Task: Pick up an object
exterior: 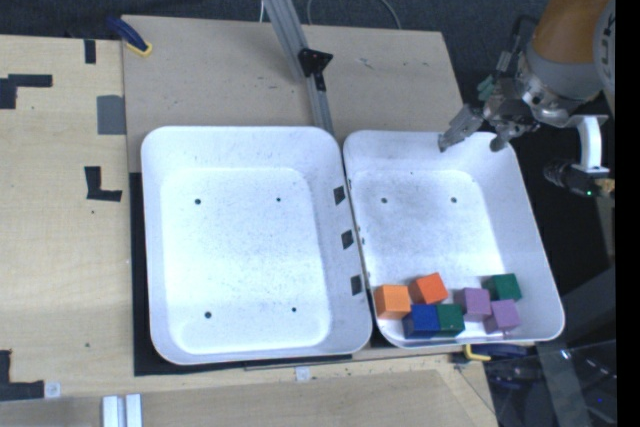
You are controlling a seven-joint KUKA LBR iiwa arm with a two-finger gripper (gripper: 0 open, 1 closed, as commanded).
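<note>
Several small blocks lie bunched along the near edge of the right bin: two orange blocks, a blue block, two green blocks and two purple blocks. My gripper hangs over the far right corner of that bin, well away from the blocks. Its two fingers are spread apart with nothing between them, so it is open.
The left bin sits beside the right one on the bench. A slanted metal rail runs down to the gap between the bins at the back. A thin cable loop lies behind the bench.
</note>
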